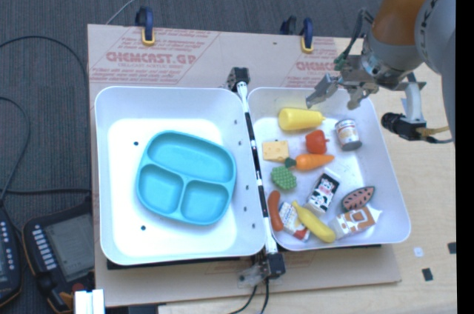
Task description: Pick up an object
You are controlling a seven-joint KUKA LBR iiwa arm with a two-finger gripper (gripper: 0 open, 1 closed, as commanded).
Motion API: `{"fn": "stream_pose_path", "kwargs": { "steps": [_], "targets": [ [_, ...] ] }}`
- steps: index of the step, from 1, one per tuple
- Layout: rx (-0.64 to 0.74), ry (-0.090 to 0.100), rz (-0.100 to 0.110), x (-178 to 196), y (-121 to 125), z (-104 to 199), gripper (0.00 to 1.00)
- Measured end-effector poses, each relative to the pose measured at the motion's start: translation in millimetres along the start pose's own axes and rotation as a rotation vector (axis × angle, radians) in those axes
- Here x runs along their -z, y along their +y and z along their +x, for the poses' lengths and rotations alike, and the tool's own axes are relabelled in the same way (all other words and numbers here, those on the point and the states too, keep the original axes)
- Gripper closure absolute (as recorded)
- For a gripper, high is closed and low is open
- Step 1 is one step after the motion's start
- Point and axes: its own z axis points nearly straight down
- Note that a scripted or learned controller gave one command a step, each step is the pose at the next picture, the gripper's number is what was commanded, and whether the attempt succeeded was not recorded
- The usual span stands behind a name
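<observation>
My gripper (pixel 339 95) hangs over the far edge of the right bin (pixel 392 190), open, with nothing between its fingers. Just below it lie a yellow corn-like piece (pixel 298 118) and a small silver can (pixel 346 133). Nearer the middle of the bin are a red pepper (pixel 316 141), a cheese wedge (pixel 275 151), an orange carrot (pixel 315 161) and a green vegetable (pixel 284 178). A milk carton (pixel 323 192), a red sausage (pixel 275 209), a banana (pixel 312 222), a brown oval piece (pixel 358 196) and a white-and-orange packet (pixel 360 219) lie towards the front.
The left bin (pixel 118 120) holds a blue divided tray (pixel 185 178). A black clamp bar (pixel 252 149) runs between the bins. Two blue clamps (pixel 144 20) (pixel 306 31) pin the backboard. Cables and a pendant (pixel 63 246) lie on the floor at left.
</observation>
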Motion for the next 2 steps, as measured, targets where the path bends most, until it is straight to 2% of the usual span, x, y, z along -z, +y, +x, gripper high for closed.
{"fn": "stream_pose_path", "kwargs": {
  "steps": [1, 2],
  "targets": [
    [0.000, -0.001, -0.001, -116.1, -0.3, 21.2, 0.00],
    [0.000, 0.000, 0.013, -108.2, -3.0, 20.5, 1.00]
  ]
}}
